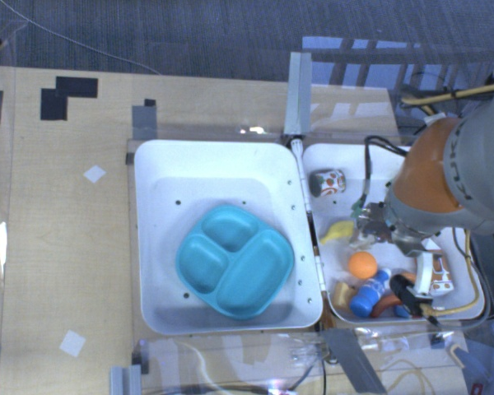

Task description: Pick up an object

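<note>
Bench first, going left to right: we've got the left white plastic bin (156, 220) with a turquoise three-compartment plastic plate (235, 260) sitting toward its 5 o'clock corner. Nothing else in there worth grabbing.

Right white bin (325, 159) is where the clutter is. At 11 o'clock there's a small printed can lying on its side (328, 182), then a yellow banana-shaped toy (339, 231) near the middle, an orange ball (362, 265) just below it, and a blue plastic bottle (369, 295) at 6 o'clock touching the ball.

Over all that hangs the grey arm with the orange band (428, 179), its gripper (377, 227) low between banana and ball. We can't tell how the tool stands, honestly; it's too murky there.

Our read: it's the approach or descent step, nothing lifted yet. Next move needs a clean drop onto one item, probably the ball or banana, without nudging neighbours.
</note>
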Motion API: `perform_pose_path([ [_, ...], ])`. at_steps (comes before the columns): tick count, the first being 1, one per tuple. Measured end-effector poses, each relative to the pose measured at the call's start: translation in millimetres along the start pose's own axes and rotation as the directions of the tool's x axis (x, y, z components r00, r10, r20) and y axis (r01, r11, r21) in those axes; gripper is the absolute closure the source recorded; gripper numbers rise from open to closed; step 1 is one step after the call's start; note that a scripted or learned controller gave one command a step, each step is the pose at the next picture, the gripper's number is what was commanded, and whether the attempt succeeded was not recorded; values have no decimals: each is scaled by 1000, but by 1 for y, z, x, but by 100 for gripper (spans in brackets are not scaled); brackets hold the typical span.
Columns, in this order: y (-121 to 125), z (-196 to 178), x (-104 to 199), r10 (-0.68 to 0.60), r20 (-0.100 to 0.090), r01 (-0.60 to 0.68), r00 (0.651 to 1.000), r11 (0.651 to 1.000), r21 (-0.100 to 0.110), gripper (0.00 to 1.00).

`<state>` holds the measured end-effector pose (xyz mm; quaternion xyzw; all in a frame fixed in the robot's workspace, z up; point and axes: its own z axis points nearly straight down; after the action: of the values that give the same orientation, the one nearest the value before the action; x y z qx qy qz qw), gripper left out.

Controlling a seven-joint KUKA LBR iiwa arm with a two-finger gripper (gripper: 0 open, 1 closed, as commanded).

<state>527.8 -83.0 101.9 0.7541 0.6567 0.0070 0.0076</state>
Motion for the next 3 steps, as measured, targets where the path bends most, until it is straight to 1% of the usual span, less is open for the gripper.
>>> perform_pose_path([
  [1, 0, 0, 0, 0, 0, 0, 1000, 1000, 0, 0],
  [2, 1, -10, 1, -2, -1, 2, 1000, 1000, -2, 100],
  [3, 1, -10, 1, -2, -1, 2, 1000, 1000, -1, 0],
])
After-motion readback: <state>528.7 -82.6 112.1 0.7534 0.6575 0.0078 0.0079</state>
